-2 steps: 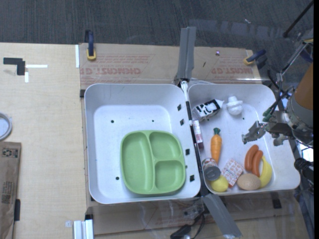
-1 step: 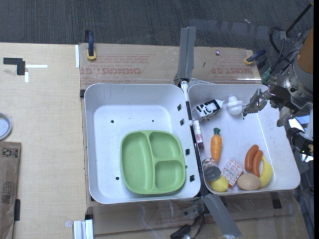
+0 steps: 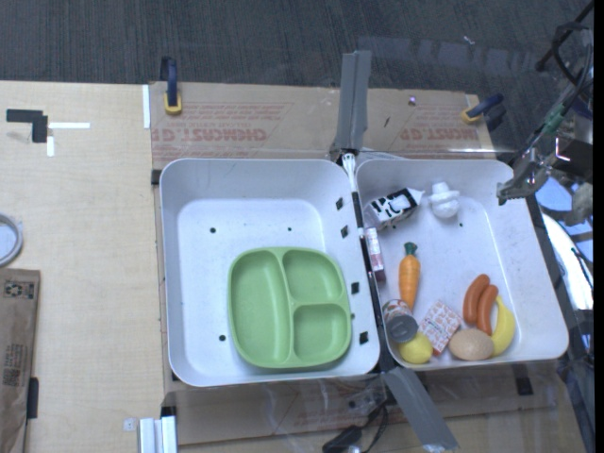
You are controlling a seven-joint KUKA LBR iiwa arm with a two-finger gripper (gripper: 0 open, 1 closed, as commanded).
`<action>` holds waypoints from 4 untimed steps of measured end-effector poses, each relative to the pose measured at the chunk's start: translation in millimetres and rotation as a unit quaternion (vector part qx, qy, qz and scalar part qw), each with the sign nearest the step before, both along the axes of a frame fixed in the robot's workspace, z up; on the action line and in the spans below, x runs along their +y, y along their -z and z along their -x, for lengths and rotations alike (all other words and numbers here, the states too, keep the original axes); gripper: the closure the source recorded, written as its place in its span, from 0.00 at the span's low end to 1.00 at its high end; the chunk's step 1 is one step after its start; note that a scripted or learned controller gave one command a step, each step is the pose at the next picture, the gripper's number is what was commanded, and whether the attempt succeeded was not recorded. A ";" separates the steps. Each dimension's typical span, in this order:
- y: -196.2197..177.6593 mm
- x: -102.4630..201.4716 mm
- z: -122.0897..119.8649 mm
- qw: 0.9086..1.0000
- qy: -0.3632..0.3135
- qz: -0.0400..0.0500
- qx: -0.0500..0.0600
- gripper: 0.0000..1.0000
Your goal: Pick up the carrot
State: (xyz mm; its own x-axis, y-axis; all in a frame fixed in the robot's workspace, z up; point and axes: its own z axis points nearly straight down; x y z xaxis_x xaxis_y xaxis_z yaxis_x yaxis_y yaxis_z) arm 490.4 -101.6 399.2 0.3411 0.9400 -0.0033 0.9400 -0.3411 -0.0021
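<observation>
I see gripper (image 3: pixel 517 185) hovering over right bin (image 3: pixel 514 253) rim, 2 o'clock from carrot (image 3: pixel 409 275); finger state unreadable; bare floor around carrot.

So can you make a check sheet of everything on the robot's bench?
Surface: two white bins; left bin, right bin, on a wooden bench.
Job's things: carrot lying in the right bin, untouched.
Clutter: green divided plate in the left bin; sausages, banana, lemon, can in the right bin.
Grippers: gripper at the right bin's far right rim, away from the carrot.
Cables: some below the bins.
Surroundings: clamps, dark floor.
</observation>
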 end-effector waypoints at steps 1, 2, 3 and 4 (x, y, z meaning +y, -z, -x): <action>193.5 45.9 13.5 1.000 0.008 -0.001 0.001 0.00; 291.7 3.8 -35.2 1.000 0.006 -0.002 -0.009 0.00; 308.1 2.0 -4.2 0.996 -0.086 -0.002 0.000 0.00; 208.5 16.3 12.9 0.999 -0.035 -0.001 0.000 0.00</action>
State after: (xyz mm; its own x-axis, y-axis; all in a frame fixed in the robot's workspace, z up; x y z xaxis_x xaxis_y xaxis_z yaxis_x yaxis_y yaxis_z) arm 477.5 -85.4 190.7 0.2754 0.9613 -0.0015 0.9613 -0.2754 -0.0024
